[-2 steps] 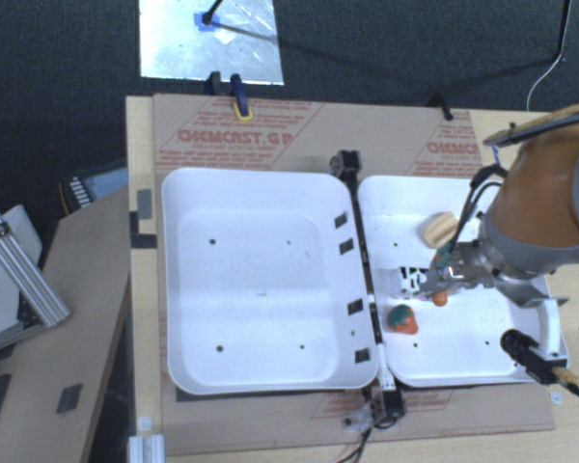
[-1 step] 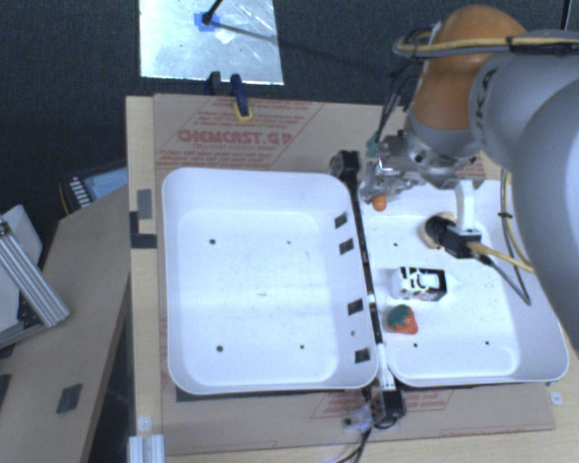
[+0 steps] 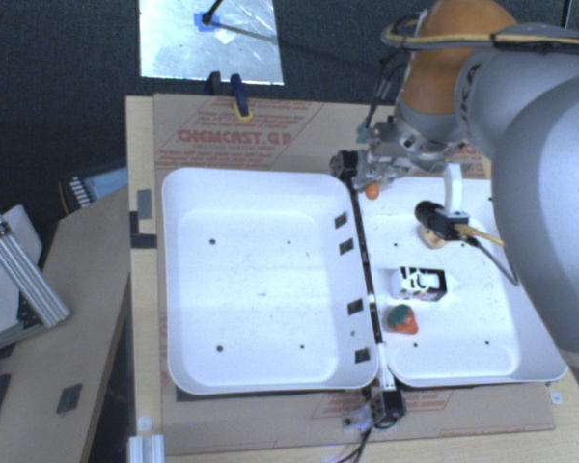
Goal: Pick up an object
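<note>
The gripper (image 3: 365, 169) hangs over the far left corner of the right bin (image 3: 482, 350); I cannot tell whether it is apart or together. A small orange bit (image 3: 372, 191) lies just beneath it, contact unclear. It looks light, round and probably slippery, so best pinched across its middle. 2 other things, a block (image 3: 423, 283) and a toy (image 3: 401, 320), lie by the bin's left wall.

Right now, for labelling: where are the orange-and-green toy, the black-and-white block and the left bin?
orange-and-green toy (image 3: 402, 320), camera view, its middle
black-and-white block (image 3: 423, 282), camera view, its middle
left bin (image 3: 261, 292), camera view, its bare floor
</note>
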Robot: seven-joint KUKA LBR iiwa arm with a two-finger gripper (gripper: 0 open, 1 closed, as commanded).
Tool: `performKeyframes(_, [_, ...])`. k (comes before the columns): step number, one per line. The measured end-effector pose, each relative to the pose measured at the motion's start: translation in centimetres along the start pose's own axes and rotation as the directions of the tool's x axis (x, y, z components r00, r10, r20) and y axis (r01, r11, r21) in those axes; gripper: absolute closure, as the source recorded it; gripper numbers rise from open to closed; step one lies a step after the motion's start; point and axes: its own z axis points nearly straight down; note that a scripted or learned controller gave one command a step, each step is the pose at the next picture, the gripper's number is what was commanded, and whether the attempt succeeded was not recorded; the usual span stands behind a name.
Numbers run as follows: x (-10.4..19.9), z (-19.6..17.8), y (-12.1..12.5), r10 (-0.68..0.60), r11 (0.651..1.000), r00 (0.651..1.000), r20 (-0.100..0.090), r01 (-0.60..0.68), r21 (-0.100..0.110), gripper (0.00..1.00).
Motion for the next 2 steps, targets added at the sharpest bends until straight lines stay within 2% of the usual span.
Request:
performKeyframes(1, [-0.4,-1.0,-5.8,0.006,1.000,1.000,0.000,-0.006,0.007,1.00])
performKeyframes(2, [7.6,-7.7,-10.0,-0.004,1.000,1.000,-0.003,0.004,0.002,1.00])
